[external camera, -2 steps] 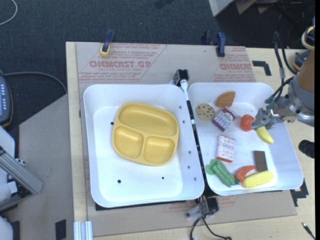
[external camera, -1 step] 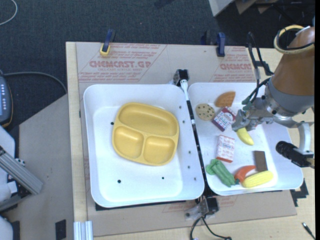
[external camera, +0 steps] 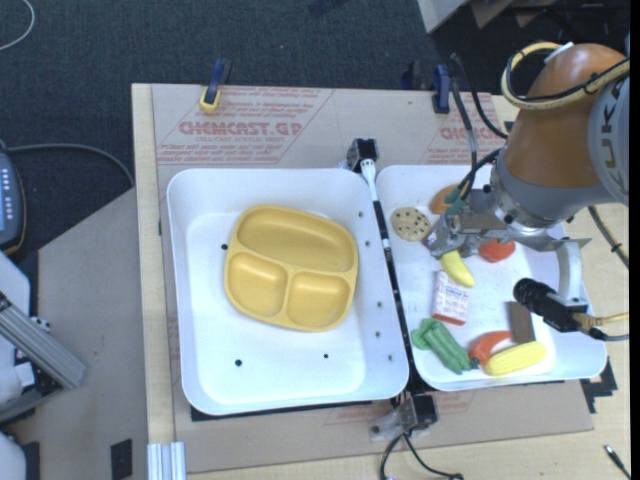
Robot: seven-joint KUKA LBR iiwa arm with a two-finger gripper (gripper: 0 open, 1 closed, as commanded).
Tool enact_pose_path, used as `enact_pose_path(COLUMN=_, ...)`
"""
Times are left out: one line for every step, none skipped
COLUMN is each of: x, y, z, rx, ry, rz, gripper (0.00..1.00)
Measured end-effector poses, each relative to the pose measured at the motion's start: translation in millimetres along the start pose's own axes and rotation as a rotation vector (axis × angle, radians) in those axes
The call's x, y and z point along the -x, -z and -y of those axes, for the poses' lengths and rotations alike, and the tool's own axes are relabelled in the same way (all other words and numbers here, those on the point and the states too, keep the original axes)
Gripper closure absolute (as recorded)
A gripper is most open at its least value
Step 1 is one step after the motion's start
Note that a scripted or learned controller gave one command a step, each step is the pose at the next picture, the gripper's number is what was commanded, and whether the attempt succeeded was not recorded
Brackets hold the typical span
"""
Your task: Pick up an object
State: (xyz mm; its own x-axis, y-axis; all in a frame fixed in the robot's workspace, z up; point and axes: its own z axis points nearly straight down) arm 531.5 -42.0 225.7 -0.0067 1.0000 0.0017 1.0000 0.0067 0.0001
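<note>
Reach step: gripper (external camera: 452, 240) low in the right bin (external camera: 590, 368), just above the banana (external camera: 457, 267), cookie (external camera: 408, 222) beside. Can't tell how the gripper is set or whether it has anything. Next: centre on the banana, close, lift straight up.

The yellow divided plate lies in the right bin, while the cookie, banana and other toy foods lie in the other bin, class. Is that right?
Not quite. The camera view shows the yellow divided plate in the left bin, not the right one. The rest holds: the cookie, banana and other toy foods lie in the other bin, the right bin.
</note>
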Motion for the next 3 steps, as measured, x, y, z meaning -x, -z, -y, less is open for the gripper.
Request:
enact_pose_path(x=-43.9, y=-1.3, z=-4.2, rx=0.0, ry=-0.001, rz=0.001, gripper=1.0)
enact_pose_path(x=-100.1, y=7.6, z=-17.8, rx=0.002, ry=0.0, rz=0.001, gripper=1.0)
enact_pose_path(x=-119.2, y=-10.7, z=-12.8, rx=-0.006, ry=-0.005, rz=0.002, gripper=1.0)
